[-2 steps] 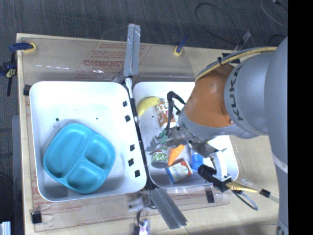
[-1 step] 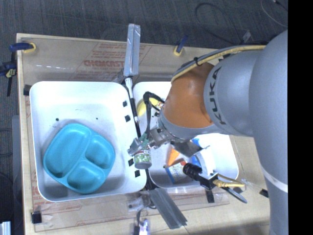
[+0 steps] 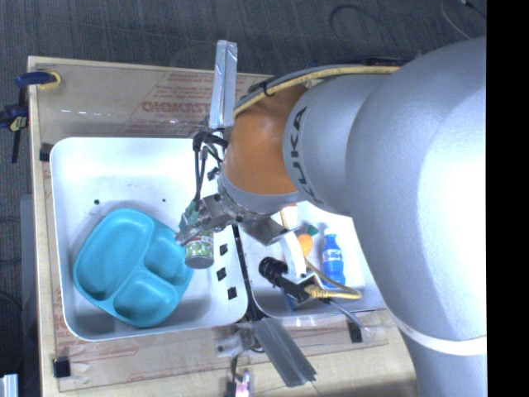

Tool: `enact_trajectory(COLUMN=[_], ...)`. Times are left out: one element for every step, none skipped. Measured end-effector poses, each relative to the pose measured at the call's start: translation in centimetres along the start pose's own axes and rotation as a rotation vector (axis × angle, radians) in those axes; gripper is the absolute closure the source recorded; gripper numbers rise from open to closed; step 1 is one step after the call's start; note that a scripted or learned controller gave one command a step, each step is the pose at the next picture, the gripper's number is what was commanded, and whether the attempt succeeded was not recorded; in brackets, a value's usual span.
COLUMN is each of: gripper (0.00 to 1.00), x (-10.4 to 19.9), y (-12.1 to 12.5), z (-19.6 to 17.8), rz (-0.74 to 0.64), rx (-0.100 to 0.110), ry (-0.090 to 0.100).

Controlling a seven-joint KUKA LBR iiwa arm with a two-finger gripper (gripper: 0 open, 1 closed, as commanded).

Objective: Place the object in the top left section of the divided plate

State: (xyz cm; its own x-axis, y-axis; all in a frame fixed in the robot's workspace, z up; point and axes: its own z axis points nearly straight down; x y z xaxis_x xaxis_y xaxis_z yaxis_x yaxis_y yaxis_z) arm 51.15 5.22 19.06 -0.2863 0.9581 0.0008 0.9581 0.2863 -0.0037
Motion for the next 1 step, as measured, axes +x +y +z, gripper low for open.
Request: enact_trajectory(gripper=[0.0], x=[-0.03], y=[0.0], z=[-0.01], rz=[0.001], rx=[0.0], ry=[0.0])
